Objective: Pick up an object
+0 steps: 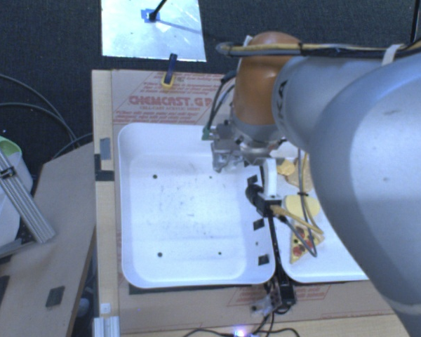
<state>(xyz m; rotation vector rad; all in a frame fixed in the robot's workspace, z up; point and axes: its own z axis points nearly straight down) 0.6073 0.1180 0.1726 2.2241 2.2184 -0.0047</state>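
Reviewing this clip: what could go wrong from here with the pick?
1. The gripper hangs over the left bin, while the yellow objects lie in the right bin; closing here would likely grab nothing.
2. Those objects sit against the divider, so the fingers may hit the rim.
3. The arm hides much of the right bin.

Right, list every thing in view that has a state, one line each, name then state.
left bin: upright on the bench, floor bare with small dark specks.
right bin: holds yellow objects, largely covered by the arm.
yellow objects: lying loose in the right bin near the divider, apart from the gripper.
gripper: low over the left bin's far right corner; nothing visible between its fingers.
arm: reaching across the right bin.
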